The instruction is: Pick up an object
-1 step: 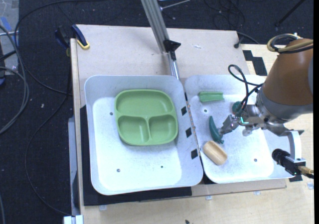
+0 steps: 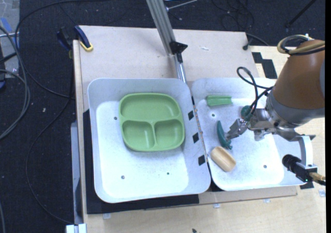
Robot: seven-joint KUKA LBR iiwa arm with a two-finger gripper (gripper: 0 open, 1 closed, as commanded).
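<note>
My gripper (image 2: 236,129) hangs low over the middle of the right bin (image 2: 269,175), reaching in from the right. Just to its left lies a dark teal, slim object (image 2: 221,135), very close to the gripper tip; I cannot tell whether they touch. A tan, rounded block (image 2: 223,158) rests below that, near the bin's left wall. A light green, flat piece (image 2: 219,101) lies at the bin's far side.
The left bin (image 2: 103,175) holds a green divided plate (image 2: 152,121). A slanted metal pole (image 2: 160,12) rises behind the bins. Black cables (image 2: 251,79) loop from the wrist, and the arm's brown-orange body (image 2: 302,79) covers the right bin's far right corner.
</note>
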